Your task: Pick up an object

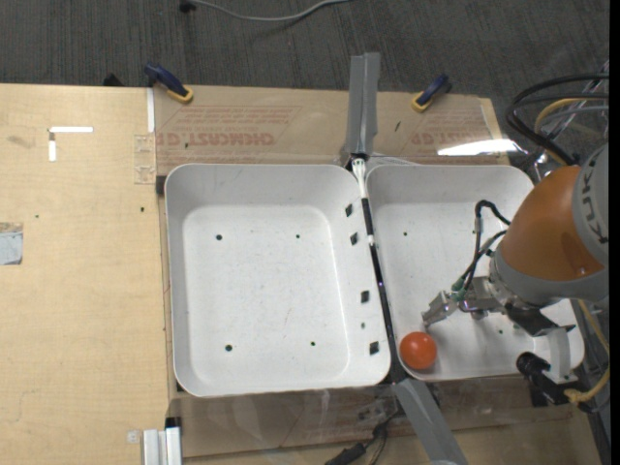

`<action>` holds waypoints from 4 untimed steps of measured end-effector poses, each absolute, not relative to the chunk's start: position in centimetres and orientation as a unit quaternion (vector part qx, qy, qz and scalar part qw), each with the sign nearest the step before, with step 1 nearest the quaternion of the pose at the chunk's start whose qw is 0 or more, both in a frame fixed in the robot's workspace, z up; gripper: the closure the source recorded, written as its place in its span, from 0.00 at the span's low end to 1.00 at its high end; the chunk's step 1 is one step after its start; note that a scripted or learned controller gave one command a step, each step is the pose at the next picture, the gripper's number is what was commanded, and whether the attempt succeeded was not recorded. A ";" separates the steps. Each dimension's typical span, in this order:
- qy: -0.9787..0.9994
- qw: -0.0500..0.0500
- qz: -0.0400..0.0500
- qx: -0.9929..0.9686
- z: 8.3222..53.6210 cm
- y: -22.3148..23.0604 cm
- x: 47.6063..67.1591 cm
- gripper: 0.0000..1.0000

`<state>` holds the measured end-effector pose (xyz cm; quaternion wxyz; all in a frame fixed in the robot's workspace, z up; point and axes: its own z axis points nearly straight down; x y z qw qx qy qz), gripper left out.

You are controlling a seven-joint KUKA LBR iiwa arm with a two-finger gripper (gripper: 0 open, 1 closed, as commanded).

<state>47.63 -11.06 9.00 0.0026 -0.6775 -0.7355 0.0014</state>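
A small orange-red ball (418, 351) lies in the right bin (426, 211), near its front left corner. My gripper (441, 308) hangs low over the right bin, just up and to the right of the ball, at the end of the grey arm with its orange band (552, 226). The ball lies apart from the gripper and nothing shows held in it.
The left bin (262, 279) sits beside the right one, split off by a grey divider bar (363, 114). Clamps (170, 82) hold the cardboard backing at the far edge. Cables (552, 114) loop at the right behind the arm.
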 end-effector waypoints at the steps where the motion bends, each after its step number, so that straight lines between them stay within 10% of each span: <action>1: -0.714 0.003 0.001 -0.700 9.0 -9.7 47.6 0.00; 2: -0.781 0.000 0.001 -0.624 9.5 -18.8 54.5 0.00; 3: -0.833 0.009 -0.007 -0.553 9.1 -20.9 48.1 0.00; 4: -0.897 0.006 -0.004 -0.442 9.0 -21.4 47.8 0.00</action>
